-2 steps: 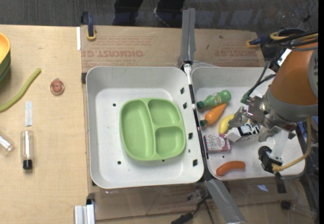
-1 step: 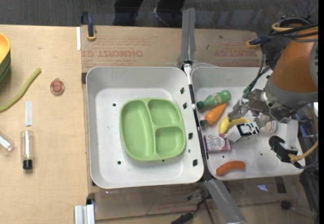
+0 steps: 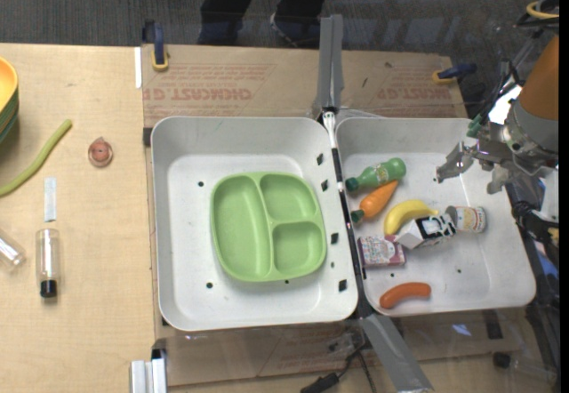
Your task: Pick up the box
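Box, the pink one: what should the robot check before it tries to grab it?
1. Box findable: the pink box lies in the right bin. Ok.
2. Top uncovered: nothing lies over it. Ok.
3. Room around it: the bin's left wall is close on one side, and the black-and-white carton and the banana crowd its far corner. Not ok.
4. Gripper lined up: the gripper sits toward the bin's far right, away from the box. Not ok.
5. Path across: carton and small bottle lie between. Cannot tell.
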